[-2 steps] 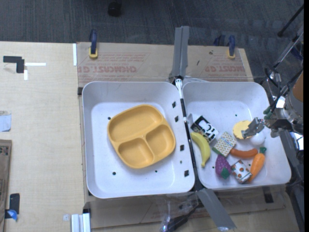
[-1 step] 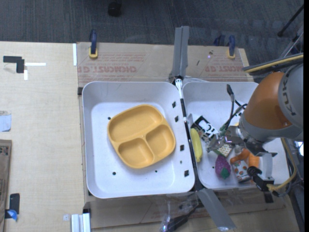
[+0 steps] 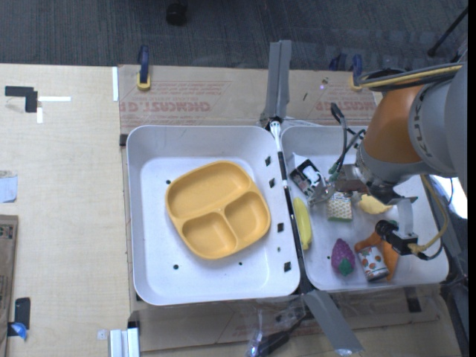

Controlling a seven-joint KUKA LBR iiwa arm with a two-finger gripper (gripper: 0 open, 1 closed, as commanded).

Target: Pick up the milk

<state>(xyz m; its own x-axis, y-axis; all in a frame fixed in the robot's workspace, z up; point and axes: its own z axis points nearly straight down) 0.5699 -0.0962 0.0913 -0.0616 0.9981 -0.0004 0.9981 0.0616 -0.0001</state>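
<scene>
We see claw low in right bin, near its left wall; opening we cannot tell. Milk carton, we judge, lies just up-left of claw, not lifted. Around: sponge, banana, purple fruit, can. Yellow divided plate in left bin. Grasp and lift remain.

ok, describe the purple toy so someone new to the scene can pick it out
Take the right-hand white bin of the two and look at its half towards the bottom of the view. The purple toy lies there between the yellow banana by the bin's left wall and a small can. It is the only purple thing there.
</scene>
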